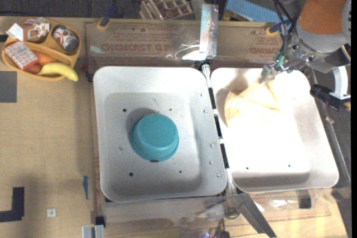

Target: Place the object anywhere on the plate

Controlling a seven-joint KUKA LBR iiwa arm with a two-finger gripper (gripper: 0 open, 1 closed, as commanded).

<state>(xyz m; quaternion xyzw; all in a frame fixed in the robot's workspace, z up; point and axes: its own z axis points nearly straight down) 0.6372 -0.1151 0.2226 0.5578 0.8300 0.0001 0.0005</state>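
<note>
Judged pick step in hand: noted gripper (273,68) at the raised far corner of the pale yellow cloth (250,104) in the right bin (312,175), arm (323,3) slanting down from the far right. Could not tell gripper opening or hold. Called next for a confirmed grasp, lift and carry across to the teal plate (155,136) in the left bin (111,175).

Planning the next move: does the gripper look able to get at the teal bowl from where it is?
Probably yes. The teal bowl sits alone in the left bin, open from above; the gripper hangs over the right bin, by a yellow cloth.
</note>
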